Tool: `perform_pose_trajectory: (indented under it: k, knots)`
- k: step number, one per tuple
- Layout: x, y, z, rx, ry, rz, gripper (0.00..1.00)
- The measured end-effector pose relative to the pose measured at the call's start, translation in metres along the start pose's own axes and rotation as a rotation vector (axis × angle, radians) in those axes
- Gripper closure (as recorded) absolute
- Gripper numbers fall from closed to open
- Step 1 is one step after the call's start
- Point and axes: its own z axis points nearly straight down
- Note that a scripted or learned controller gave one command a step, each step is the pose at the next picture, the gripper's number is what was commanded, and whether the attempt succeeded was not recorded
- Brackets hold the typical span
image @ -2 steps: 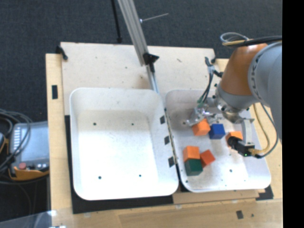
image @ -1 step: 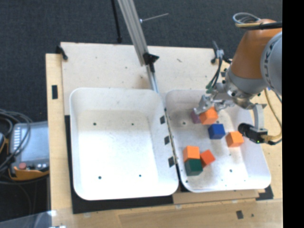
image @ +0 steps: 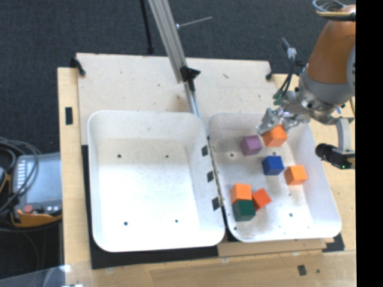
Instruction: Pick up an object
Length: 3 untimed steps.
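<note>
The right bin [image: 317,208] holds several small cubes. My gripper [image: 276,126] hangs over the bin's far part, reaching in from the right. An orange cube [image: 275,137] sits between its two fingertips, and the fingers are shut on it. Just left of it a purple cube [image: 251,144] lies on the bin floor. A blue cube [image: 273,164] lies below the held cube, and another orange cube [image: 295,174] is to its right. Nearer the front are an orange cube [image: 242,191], a green cube [image: 243,210] touching it, and a red-orange cube [image: 261,198].
The left bin [image: 149,178] stands beside the right one, divided from it by a ridge with black clips [image: 210,175]. A slanted aluminium post [image: 170,34] rises behind the bins. A black fixture [image: 332,154] sits at the right bin's right rim.
</note>
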Motion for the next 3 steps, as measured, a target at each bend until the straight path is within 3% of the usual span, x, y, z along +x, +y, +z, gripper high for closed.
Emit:
perform_pose_trajectory:
  k: [3]
  knots:
    - [0.157, 0.036, 0.008, 0.003, 0.001, -0.001, 1.0]
